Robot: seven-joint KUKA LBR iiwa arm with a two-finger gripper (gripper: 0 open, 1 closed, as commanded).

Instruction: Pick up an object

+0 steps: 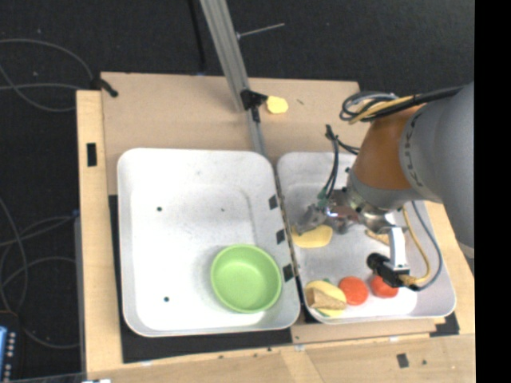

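My gripper (318, 219) is low in the right bin (431, 290), close to that bin's left wall. A flat pale yellow piece (314, 237) lies right under and in front of it, touching or nearly touching the gripper's tip. Along the right bin's front edge sit a yellow and tan item (326, 296), an orange-red ball (354, 290) and a red item (384, 287). A green bowl (246, 278) stands upright in the left bin (160, 190), near its front right corner.
A slanted metal pole (227, 46) comes down from the top to the gap between the bins. A small yellow object (276, 104) lies on the bench behind the bins. Cables (369, 104) loop off the arm's wrist.
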